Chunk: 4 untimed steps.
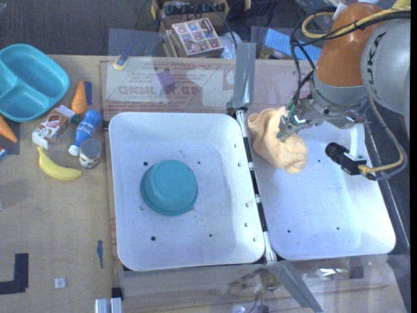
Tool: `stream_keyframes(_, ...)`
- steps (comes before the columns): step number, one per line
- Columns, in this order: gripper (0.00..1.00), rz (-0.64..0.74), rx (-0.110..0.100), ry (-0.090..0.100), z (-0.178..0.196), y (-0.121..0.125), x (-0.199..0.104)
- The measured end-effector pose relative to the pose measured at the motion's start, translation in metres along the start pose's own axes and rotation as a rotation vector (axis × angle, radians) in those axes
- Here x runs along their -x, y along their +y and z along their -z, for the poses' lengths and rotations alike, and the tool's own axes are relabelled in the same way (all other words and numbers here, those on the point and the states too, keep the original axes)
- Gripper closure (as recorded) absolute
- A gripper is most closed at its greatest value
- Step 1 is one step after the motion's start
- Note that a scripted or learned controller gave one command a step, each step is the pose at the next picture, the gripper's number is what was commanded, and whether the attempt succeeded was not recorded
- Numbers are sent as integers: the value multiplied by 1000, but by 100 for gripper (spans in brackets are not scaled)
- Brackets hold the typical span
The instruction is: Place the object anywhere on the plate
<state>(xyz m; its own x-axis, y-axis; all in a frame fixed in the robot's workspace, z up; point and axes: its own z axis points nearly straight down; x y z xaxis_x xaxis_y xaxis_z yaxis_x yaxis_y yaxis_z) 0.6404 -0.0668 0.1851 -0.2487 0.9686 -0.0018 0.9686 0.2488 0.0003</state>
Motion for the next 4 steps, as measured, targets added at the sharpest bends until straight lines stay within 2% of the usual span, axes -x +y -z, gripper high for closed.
stream_keyframes(1,100,-44,-2,2,48,-39,-45)
stream_keyframes(2,100,-31,-3,3,50,-51,-114)
stream_keyframes(3,100,-31,-4,3,67,-62,-163)
stream_keyframes(4,100,98,-3,2,41,-52,-206)
